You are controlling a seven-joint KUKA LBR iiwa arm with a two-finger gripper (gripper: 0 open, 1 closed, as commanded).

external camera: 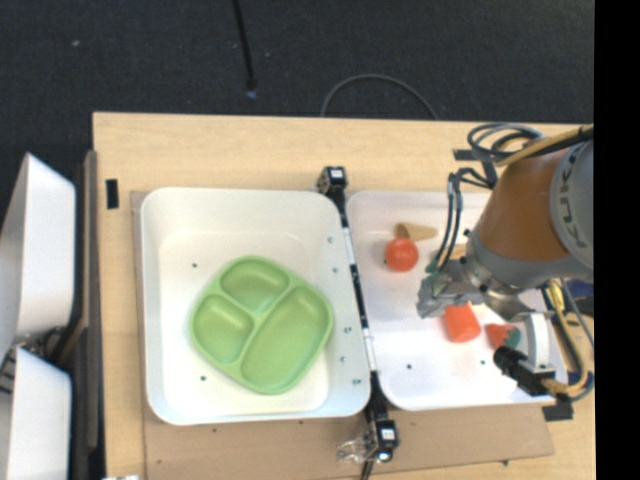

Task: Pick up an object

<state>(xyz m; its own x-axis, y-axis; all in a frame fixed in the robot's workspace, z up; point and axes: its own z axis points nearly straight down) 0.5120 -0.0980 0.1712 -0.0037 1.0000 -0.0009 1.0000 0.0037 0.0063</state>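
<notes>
Nearest to us, along the front of the bench (250, 448), we see the two white bins sitting side by side. In the left bin (165, 268) lies a green divided plate (262, 323), flat on the floor of the bin and well apart from the arm (it plays no part at this moment, as far as we can judge).

In the right bin (420, 383) we find the likely targets. An orange block (461, 323) lies just beside the gripper (440, 293), on its near side; whether the two touch we cannot tell. A small reddish piece (497, 335) lies just beside the block, toward the bin's right. Farther back, a red ball (401, 255) rests on the bin floor, and behind it a tan cone (414, 233) lies near the far wall.

The arm (530, 218) hangs low over this bin, its orange band above the wrist covering much of the bin's right half. We cannot tell how the gripper stands, open or closed, since the wrist hides it from above, and we see nothing clearly between its tips.

So we judge the task not yet done: every object appears to rest on the bin floor, and nothing is lifted. The reach seems made, with the orange block the nearest candidate; what is left is a sure grasp and the lift clear of the bin.
</notes>
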